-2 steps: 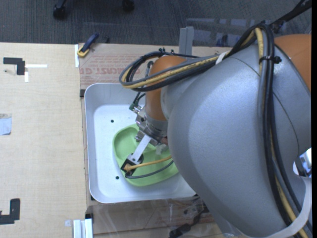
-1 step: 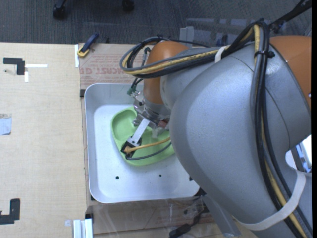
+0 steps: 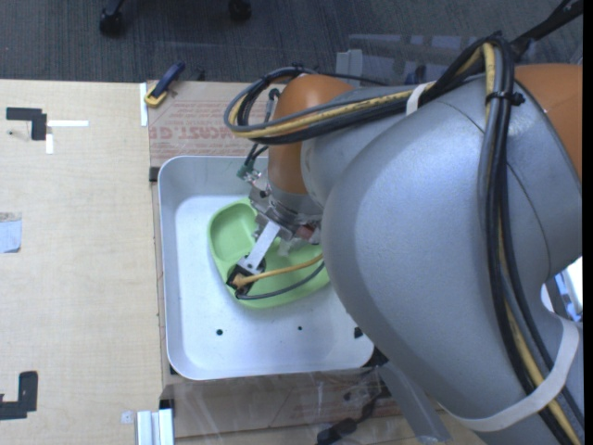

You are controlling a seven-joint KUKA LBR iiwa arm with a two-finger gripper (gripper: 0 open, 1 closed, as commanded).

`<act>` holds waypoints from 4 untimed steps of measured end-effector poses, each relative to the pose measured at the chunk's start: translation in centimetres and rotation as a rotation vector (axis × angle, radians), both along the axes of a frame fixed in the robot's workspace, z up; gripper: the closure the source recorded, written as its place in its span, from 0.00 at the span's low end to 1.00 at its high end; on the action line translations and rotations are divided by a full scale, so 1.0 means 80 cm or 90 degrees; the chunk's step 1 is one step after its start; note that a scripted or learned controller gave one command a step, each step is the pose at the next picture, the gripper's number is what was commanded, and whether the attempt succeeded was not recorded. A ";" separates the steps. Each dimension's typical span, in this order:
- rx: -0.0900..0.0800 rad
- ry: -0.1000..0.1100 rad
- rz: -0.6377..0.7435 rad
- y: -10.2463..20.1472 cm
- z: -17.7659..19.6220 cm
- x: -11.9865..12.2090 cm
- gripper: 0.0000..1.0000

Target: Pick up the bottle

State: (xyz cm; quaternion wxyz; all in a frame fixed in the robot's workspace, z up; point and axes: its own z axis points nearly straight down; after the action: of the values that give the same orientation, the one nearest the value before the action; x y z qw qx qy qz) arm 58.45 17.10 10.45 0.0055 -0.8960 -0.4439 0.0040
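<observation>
A light green bowl-shaped thing point(image 3: 232, 235) lies in the middle of the white bin point(image 3: 185, 341). My gripper point(image 3: 278, 222) is low over the green thing's right part, below the orange band point(image 3: 301, 109) of the wrist. The arm's bulk hides the gripper's tip and the bin's right side. I cannot make out a bottle's shape among what lies under the arm.
The arm's large grey body point(image 3: 445, 248) covers the right half of the view. A pale wooden bench top point(image 3: 74, 248) lies left of the bin. Behind the bin are brown cardboard point(image 3: 199, 123) and a blue and yellow tool point(image 3: 165, 82).
</observation>
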 end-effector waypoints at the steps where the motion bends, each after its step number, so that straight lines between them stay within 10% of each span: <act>1: -0.006 -0.006 -0.224 0.034 0.108 0.024 1.00; 2: -0.007 -0.006 -0.105 0.037 0.242 -0.010 1.00; 3: -0.008 -0.003 -0.140 0.027 0.169 -0.135 1.00; 4: -0.008 -0.004 -0.139 0.027 0.169 -0.134 0.00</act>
State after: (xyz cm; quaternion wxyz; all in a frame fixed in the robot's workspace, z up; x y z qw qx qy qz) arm 47.69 19.25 23.98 -0.0010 -0.9392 -0.3434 0.0038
